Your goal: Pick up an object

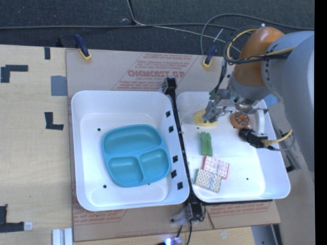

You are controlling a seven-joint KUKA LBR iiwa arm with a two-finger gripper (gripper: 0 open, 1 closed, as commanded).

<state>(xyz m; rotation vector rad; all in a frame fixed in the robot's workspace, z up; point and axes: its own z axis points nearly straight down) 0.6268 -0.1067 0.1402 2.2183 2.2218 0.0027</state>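
Observation:
My gripper (210, 115) is down in the back left part of the right bin (248, 163), right over a flat yellow piece (200, 119) whose left edge sticks out from under it. A green bar (206, 143) lies just in front of the gripper. Nearer the front lie two patterned packets, a pink one (215, 166) and a paler one (209, 180), overlapping each other. A round brown-orange thing (239, 119) sits to the gripper's right, partly behind the arm.
In the left bin (82, 102) there is a blue divided plate (136, 154). A black divider (177, 137) runs between the two bins. The arm's wrist with its orange band (255, 55) hangs over the right bin's back edge.

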